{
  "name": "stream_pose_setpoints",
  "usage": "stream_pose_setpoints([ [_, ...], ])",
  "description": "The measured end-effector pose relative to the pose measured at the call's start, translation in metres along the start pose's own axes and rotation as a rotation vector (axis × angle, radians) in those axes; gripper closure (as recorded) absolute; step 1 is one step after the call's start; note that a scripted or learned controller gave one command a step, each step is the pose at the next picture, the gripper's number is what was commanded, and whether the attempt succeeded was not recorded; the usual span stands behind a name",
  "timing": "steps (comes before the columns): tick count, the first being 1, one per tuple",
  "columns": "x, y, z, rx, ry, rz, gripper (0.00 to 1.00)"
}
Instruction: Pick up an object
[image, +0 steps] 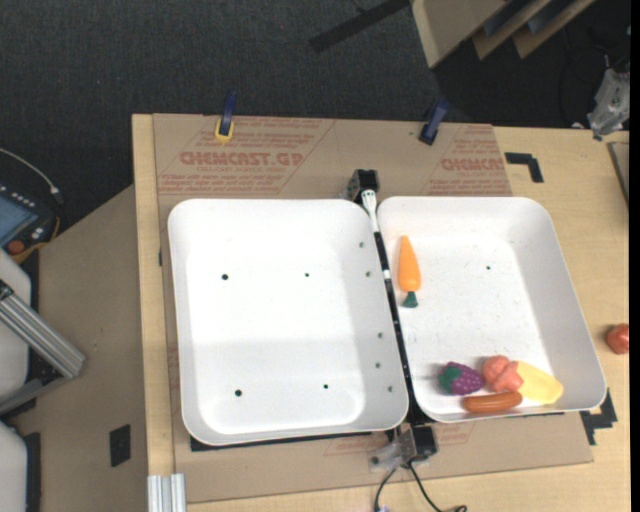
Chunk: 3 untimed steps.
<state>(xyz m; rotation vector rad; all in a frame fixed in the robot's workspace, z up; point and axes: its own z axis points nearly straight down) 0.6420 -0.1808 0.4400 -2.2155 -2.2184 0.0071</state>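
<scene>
- Right bin (560, 260): carrot (408, 262) by left wall; grapes (461, 379), sausage (491, 402), pink piece (503, 373), yellow piece (540, 384) clustered at near edge.
- Left bin (200, 300) alongside on the bench (150, 200).
- Claw state: cannot tell.

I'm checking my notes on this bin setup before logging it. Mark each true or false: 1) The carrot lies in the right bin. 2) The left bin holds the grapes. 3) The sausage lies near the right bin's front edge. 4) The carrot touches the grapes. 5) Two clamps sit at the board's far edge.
1) True: the carrot lies in the right bin, near its left wall.
2) False: the grapes are in the right bin, not the left bin.
3) True: the sausage lies there.
4) False: they lie well apart.
5) True: a yellow clamp and a blue clamp.
</scene>
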Motion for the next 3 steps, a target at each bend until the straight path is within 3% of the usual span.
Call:
stream_pose_setpoints([
  [1,-0.017,-0.077,-0.03,-0.004,0.0,0.005,1.0],
  [2,-0.019,-0.024,-0.099,-0.021,-0.008,-0.001,1.0],
  [3,0.016,0.026,0.019,0.0,0.001,-0.003,1.0],
])
